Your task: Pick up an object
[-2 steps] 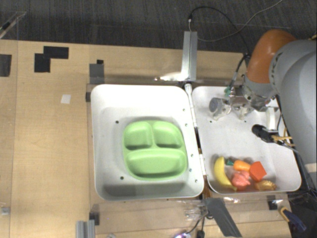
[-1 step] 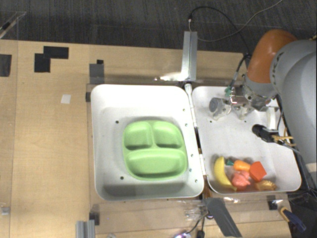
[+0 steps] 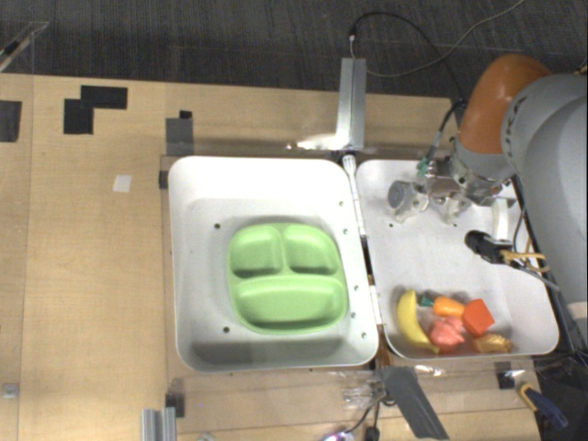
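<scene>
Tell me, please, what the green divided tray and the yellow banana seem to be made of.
The green divided tray in the left bin looks like moulded plastic with a matte finish: one even colour, rounded compartments, soft highlights. The yellow banana in the right bin is probably a plastic toy, judging by its smooth, uniform skin, though at this size real fruit cannot be ruled out.
</scene>
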`<state>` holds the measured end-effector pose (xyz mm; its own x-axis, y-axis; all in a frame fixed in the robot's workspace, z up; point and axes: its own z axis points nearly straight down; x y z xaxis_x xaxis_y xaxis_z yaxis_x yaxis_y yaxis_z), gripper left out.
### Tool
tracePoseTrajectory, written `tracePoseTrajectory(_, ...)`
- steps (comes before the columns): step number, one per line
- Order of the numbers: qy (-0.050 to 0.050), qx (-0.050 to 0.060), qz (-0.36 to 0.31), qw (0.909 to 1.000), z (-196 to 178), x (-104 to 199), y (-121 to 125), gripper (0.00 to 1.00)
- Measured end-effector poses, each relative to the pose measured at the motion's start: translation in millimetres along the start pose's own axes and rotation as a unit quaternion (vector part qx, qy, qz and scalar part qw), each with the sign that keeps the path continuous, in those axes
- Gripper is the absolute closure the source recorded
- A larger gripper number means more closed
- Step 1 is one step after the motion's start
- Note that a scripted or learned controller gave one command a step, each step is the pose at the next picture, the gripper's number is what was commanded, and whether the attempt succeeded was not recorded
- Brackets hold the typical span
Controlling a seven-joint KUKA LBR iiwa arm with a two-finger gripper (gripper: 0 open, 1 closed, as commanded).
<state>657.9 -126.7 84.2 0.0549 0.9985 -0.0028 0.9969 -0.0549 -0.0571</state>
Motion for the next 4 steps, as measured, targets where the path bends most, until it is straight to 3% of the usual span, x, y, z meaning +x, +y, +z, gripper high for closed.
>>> tracePoseTrajectory(1, 0.002, -0.031, 0.049, 0.9983, -143, -1, 0, 0.00)
tracePoseTrajectory(2, 0.002, -0.029, 0.017, 0.9994, -97, 78, -11, 0.00)
tracePoseTrajectory(3, 0.002, -0.028, 0.024, 0.9993, -95, 76, -114, 0.00)
tracePoseTrajectory(4, 0.000, -0.028, -0.049, 0.9984, -26, 34, -174, 0.00)
